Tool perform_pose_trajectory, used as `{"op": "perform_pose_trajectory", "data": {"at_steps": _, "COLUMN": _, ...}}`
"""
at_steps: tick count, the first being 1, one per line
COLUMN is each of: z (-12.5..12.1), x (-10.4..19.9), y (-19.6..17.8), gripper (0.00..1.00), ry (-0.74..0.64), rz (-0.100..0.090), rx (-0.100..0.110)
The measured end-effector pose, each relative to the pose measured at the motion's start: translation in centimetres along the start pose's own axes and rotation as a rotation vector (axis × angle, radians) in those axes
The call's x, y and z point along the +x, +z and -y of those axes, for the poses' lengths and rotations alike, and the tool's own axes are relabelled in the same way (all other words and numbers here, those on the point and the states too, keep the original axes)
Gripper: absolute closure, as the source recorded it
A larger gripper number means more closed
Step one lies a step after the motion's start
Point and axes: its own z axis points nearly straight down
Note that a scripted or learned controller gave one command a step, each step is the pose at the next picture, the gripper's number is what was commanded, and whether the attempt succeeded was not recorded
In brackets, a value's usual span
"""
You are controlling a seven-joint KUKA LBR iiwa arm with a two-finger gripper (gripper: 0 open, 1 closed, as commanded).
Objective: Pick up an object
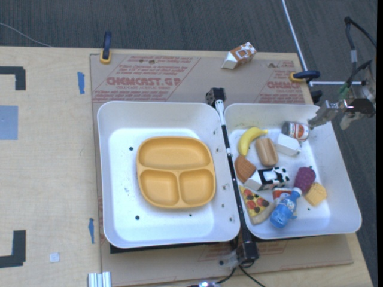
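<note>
You are watching the approach step: the gripper is hovering at the right bin edge, grip state indeterminate. Next, lowering onto the can just beside it.

The right bin is crowded through its middle: a banana, can, pizza slice and blue bottle lie close together, some touching, leaving narrow gaps. Bare floor remains along its right wall. In the left bin, a yellow divided plate fills the centre, with open margins all round.
</note>
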Motion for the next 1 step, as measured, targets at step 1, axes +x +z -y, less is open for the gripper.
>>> {"op": "perform_pose_trajectory", "data": {"at_steps": 1, "z": 0.07, "x": 6.69, "y": 16.43, "gripper": 0.00, "ry": 0.001, "rz": 0.001, "rx": -0.004}}
